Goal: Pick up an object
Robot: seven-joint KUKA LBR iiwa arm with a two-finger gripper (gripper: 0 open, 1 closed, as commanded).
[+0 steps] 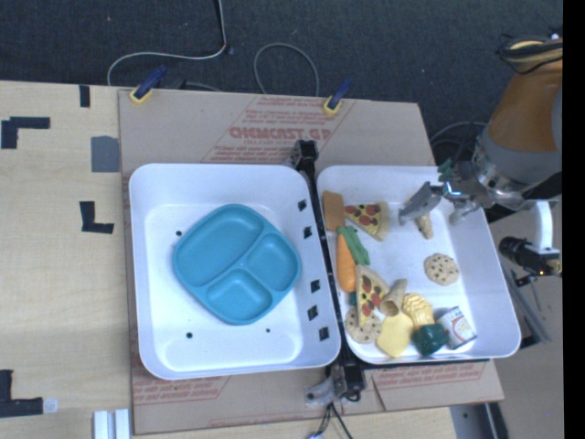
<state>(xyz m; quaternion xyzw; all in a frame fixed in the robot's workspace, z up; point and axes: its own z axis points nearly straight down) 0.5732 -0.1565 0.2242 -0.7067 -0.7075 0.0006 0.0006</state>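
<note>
Camera view: I look down at a slant on two shallow white bins side by side on a cardboard sheet over the pale wood counter [55,273].
My hand [437,201]: grey metal, hanging over the upper part of the right bin [498,273]; my two fingers stand apart, with nothing between them.
My arm: smooth grey shell with an orange band, reaching in from the right.
Left bin [151,245]: glossy white plastic with rounded corners, holding a blue tray [238,263], matte, rounded, divided into three compartments.
Right bin contents: small toy foods, mostly along its left side and lower edge.
Pizza slice [366,218]: flat wedge with red spots, just left of my hand and apart from it.
Carrot [345,265]: orange, tapered, with a green top, lying along the left wall.
Cookie [441,269]: round, tan, speckled, lying alone below my hand.
Second pizza slice [370,293]: flat wedge beside the carrot.
Lower corner: a yellow rounded piece [396,337], a dark green lump [430,339] and a small red and white can [457,326], close together.
</note>
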